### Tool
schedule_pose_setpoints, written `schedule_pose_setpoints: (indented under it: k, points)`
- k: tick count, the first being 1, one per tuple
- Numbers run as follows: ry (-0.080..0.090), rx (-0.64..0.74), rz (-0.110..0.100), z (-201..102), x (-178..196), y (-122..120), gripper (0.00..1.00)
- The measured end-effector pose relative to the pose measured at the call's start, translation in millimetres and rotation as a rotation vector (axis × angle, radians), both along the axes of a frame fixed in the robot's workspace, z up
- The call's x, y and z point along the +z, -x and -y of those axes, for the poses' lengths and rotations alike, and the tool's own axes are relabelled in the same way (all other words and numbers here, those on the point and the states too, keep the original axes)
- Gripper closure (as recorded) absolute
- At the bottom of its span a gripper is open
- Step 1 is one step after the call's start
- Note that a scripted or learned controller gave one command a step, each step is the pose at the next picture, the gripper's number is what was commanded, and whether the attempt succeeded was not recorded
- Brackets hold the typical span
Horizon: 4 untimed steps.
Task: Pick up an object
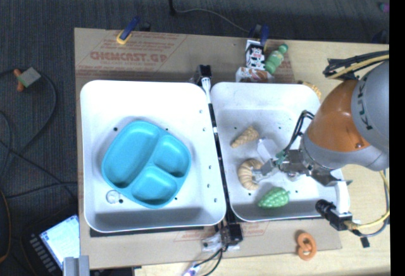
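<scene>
From my seat I see the arm (345, 126) reaching into the right bin (234, 94), its pincer (266, 167) low over the bin floor and right against the croissant (248, 173). One finger (269, 166) lies at the croissant's right end, but I cannot tell whether the pincer is wide or narrow, or whether anything sits between its fingers. Just below the croissant, nearer the bin's front wall, lies a green bumpy piece (273, 198). Above the croissant, toward the bin's middle, lies a tan cone-shaped piece (244, 137), apart from the pincer. Left of the croissant, across the divide, the left bin (95, 104) holds a blue divided tray (145, 163). On the tabletop (126, 56), below and right of the croissant, lies a small orange ring (306, 244).
</scene>
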<state>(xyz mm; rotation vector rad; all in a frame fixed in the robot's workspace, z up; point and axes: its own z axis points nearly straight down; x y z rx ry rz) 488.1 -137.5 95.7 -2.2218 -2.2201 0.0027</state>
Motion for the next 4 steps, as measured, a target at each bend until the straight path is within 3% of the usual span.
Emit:
schedule_pose_setpoints:
  k: [1,2,3,4]
  points:
    - [-0.001,0.002,0.0,-39.5,20.1,4.7,0.0]
    - [-0.001,0.0,0.002,-15.3,-9.0,-19.2,0.0]
    - [0.005,-0.001,0.008,-13.4,1.5,-20.1,1.0]
    - [0.003,0.002,0.005,24.7,77.6,-130.6,1.0]
